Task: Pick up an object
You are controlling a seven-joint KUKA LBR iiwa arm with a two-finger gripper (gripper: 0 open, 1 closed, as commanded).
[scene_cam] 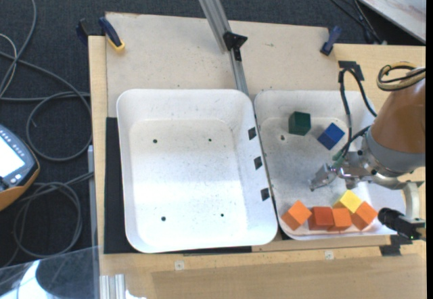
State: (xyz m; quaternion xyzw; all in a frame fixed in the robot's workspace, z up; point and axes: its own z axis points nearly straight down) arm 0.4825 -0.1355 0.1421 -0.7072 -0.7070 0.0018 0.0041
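In the right bin [270, 155] several small blocks lie loose. A dark green cube [299, 123] and a blue cube [331, 136] sit toward the back. Along the front wall are an orange block [295, 215], a red-orange block [323, 218], another orange block [365, 215] and a yellow block [350, 201]. My gripper [326, 178] reaches in from the right and hangs over the bin's bare middle. It is below the blue cube and just left of the yellow block. It looks open, with nothing between its fingers.
The left bin [128, 155] is beside the right one, sharing a raised divider with black clips [258, 162]. A slanted metal pole [210, 0] rises behind the bins. Cables [348, 88] run along the bench's right side by the arm.
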